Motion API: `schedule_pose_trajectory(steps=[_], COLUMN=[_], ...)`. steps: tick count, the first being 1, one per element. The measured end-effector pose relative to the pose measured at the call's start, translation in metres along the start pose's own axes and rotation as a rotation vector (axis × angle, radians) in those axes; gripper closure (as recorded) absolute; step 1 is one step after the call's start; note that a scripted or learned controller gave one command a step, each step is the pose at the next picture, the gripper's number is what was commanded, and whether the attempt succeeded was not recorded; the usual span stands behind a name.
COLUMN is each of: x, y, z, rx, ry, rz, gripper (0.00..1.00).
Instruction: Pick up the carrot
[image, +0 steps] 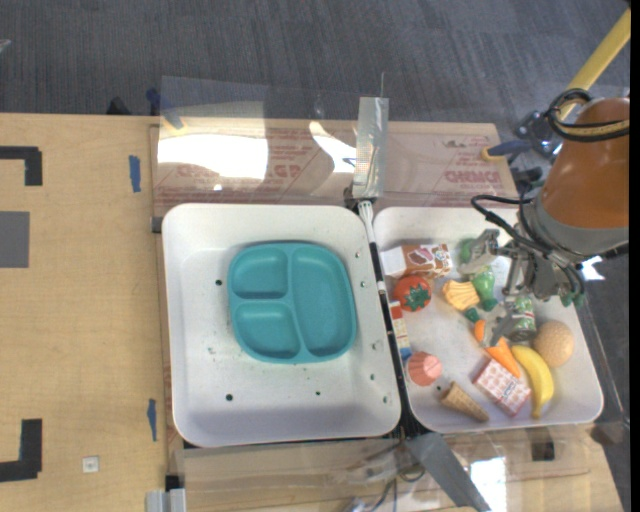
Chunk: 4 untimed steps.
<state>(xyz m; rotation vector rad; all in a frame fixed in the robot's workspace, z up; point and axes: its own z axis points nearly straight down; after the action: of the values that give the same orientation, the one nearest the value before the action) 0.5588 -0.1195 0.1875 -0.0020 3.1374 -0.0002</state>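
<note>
From my remote seat, the worktop (70, 300) carries two white bins side by side, and the job sits mostly undone as I read it: the approach looks made, the lift is not. The left bin (190, 330) holds a teal tray (293, 300) and nothing that matters here. The right bin (585, 395) is the crowded one, and the arm (592, 170), orange-banded, reaches over its right side. The gripper (517, 318) hangs low over the middle-right of that clutter, just above the far end of the carrot (506, 357). I cannot tell whether the jaws are apart or together; they blur into the toys beneath them, and I see nothing clearly clamped. The carrot lies on the bin floor, so I judge it not yet picked up; closing on it and raising it remain. It is a small orange taper, angled from far-left to near-right, with a bit of green at its far end under the gripper. It is hemmed in: a banana (537, 378) just beside it on the right, a pink box (500, 387) touching or nearly touching its near end.
</note>
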Motion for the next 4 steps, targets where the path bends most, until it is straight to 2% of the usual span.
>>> schedule_pose_trajectory(steps=[1, 2, 3, 4], x=[0.014, 0.044, 0.039, 0.0], y=[0.016, -0.019, -0.017, 0.061], z=[0.09, 0.1, 0.085, -0.003], rx=[0.001, 0.001, 0.004, -0.001], ry=[-0.006, -0.005, -0.02, -0.013], rz=[-0.065, -0.176, -0.179, -0.246], gripper=[0.0, 0.0, 1.0, 1.0])
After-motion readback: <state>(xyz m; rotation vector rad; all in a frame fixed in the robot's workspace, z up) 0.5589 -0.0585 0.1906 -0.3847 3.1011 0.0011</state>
